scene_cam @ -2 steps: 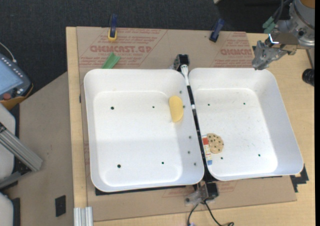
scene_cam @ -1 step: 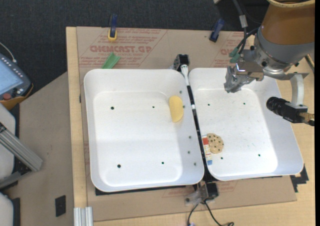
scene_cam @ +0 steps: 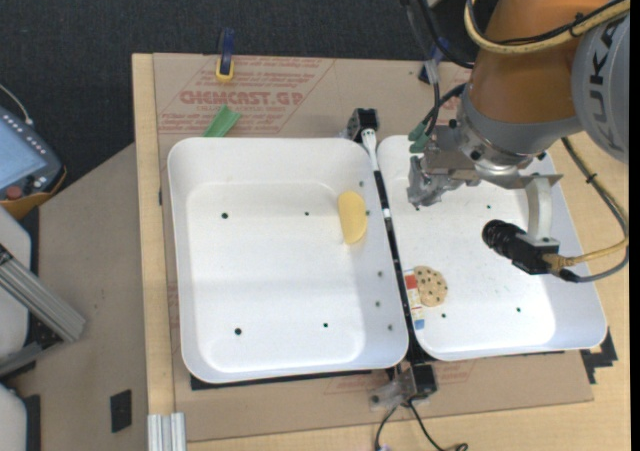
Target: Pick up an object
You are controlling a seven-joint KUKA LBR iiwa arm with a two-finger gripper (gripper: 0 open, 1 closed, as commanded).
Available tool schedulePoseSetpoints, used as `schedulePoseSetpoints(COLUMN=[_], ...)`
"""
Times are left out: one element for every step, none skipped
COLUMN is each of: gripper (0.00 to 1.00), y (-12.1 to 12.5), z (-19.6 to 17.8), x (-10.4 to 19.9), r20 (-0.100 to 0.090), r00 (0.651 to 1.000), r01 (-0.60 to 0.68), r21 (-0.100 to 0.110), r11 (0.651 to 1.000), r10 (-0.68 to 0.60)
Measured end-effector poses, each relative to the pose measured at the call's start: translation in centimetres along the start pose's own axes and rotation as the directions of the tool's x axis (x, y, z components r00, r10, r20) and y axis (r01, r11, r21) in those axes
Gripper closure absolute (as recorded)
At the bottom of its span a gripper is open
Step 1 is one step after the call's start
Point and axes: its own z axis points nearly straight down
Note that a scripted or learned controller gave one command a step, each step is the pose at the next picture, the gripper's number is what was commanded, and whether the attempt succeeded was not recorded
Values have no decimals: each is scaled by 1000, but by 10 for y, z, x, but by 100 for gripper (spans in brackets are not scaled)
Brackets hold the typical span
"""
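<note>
Camera view: the gripper [scene_cam: 425,191] is held over the right bin [scene_cam: 500,334]. Whether the jaws are spread cannot be told. Nothing is picked up yet; the cookie [scene_cam: 430,286] is left lying near it.

You see the gripper [scene_cam: 428,187] hanging over the right bin [scene_cam: 520,334] near its upper left corner; a round cookie [scene_cam: 431,286] lies in that bin by the divider; a yellow piece [scene_cam: 352,217] rests in the left bin [scene_cam: 215,339].
</note>
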Motion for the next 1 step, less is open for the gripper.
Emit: schedulePoseSetpoints(gripper=[100], y=[-13], z=[-14], x=[46], r20=[0], r00=[1000], r01=[1], r21=[-8], r11=[1000], r10=[-1])
